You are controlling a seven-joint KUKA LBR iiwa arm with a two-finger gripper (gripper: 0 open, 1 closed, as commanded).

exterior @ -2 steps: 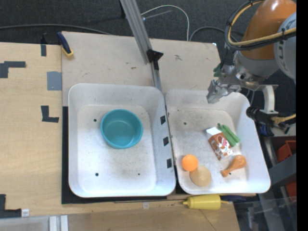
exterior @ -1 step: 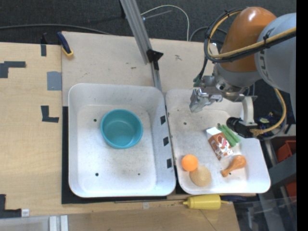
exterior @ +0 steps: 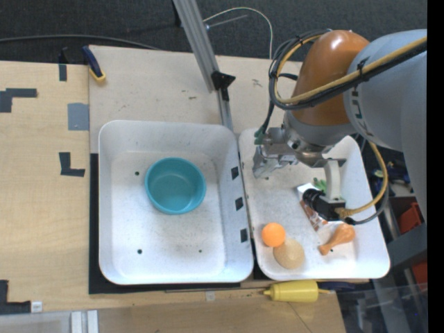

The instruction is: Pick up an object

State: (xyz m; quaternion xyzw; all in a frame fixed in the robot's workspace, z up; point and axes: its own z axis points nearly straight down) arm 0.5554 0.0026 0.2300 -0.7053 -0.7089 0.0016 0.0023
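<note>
My gripper hangs over the far left part of the right bin, open with nothing between its fingers. Lower in that bin lie an orange ball, a beige rounded lump touching it, and an orange drumstick-shaped toy. A dark red and white packet lies between the gripper and the toy, partly hidden by the robot's wrist parts. All these things sit nearer the front edge than the gripper. The left bin holds a teal bowl, upright.
A yellow bottle lies on the bench just outside the right bin's front rim. A slanted metal pole comes down to the back edge between the bins. A blue and yellow clamp sits at the far left.
</note>
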